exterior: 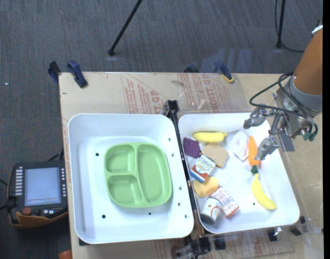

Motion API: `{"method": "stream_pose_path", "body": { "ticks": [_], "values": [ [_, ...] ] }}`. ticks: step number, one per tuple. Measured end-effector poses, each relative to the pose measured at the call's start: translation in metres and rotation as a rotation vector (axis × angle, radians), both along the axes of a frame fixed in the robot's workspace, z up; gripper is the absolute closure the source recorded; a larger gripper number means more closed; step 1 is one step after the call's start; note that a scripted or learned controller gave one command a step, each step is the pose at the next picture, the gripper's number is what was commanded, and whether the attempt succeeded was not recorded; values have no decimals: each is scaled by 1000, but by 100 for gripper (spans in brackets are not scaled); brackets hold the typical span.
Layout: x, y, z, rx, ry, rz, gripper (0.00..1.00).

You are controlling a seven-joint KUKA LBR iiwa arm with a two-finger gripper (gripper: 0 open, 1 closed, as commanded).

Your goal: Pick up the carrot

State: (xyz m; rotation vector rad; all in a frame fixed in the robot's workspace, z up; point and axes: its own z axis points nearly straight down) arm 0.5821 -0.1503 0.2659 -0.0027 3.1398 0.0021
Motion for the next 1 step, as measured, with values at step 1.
{"method": "stream_pose_path", "body": {
  "ticks": [1],
  "values": [
    [42, -25, -175, 5, 15, -83, 0]
  ]
}}
